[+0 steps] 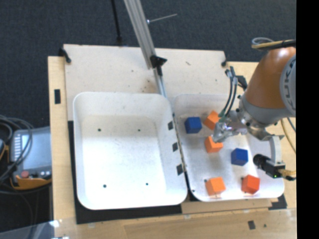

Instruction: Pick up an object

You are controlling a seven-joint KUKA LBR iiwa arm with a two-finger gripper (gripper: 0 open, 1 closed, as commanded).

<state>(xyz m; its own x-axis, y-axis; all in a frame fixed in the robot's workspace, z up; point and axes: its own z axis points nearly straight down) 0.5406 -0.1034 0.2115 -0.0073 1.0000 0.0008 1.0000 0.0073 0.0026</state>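
The right bin (197, 190) holds several small blocks. A blue cube (193, 125) lies near its left side and an orange cube (213, 118) sits just right of it. Another orange block (213, 144) lies directly below my gripper (222, 132), which hangs low over the bin's middle. A second blue cube (239, 156) rests to the lower right. Along the front lie an orange cube (215, 185) and a red-orange block (250, 184). The wrist hides the fingers' spacing.
The left bin (82, 108) stands beside the right one, sharing a raised rim. A slanted aluminium pole (142, 29) rises from the back of the bench. Cables trail from the arm (271, 91) at the right.
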